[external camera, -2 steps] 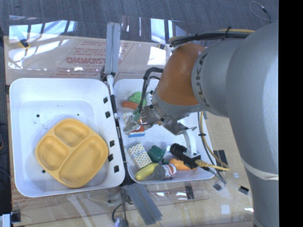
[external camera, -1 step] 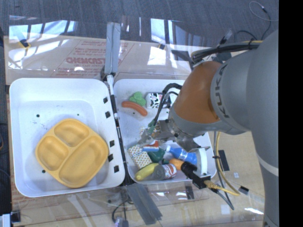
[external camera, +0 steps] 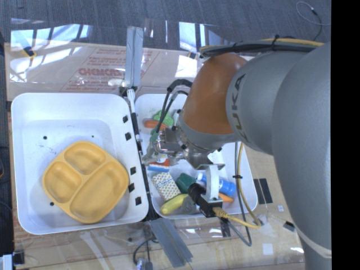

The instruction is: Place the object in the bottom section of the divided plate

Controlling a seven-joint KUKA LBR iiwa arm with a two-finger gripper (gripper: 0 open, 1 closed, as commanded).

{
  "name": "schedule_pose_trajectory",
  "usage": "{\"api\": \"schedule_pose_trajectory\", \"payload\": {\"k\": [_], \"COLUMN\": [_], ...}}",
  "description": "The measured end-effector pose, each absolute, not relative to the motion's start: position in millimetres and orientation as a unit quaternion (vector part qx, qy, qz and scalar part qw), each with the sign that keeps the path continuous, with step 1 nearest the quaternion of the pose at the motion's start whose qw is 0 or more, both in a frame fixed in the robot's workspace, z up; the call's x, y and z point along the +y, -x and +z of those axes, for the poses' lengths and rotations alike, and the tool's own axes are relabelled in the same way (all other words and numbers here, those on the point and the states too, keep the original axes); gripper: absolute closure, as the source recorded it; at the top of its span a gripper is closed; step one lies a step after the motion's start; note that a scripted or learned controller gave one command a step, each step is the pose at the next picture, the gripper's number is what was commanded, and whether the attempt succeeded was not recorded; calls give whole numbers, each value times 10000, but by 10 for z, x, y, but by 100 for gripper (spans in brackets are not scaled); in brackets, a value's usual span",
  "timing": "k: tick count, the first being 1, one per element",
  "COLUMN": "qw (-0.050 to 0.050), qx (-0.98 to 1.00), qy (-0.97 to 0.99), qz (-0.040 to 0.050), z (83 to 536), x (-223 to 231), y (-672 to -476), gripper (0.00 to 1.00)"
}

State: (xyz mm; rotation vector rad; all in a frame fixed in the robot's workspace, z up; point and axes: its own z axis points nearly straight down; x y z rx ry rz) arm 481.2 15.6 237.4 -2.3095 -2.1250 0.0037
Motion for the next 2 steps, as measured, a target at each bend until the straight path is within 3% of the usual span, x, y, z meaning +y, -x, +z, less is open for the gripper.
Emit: {"api": "schedule_pose_trajectory", "payload": {"k": [1, 2], "qw": [25, 23], "qx": [-8518, -8516], "qy": [5239, 5241], "qz": [18, 18], "z": [2224, 2226], "x": [921, 918], "y": [-4884, -4885], "gripper": [100, 0]}}
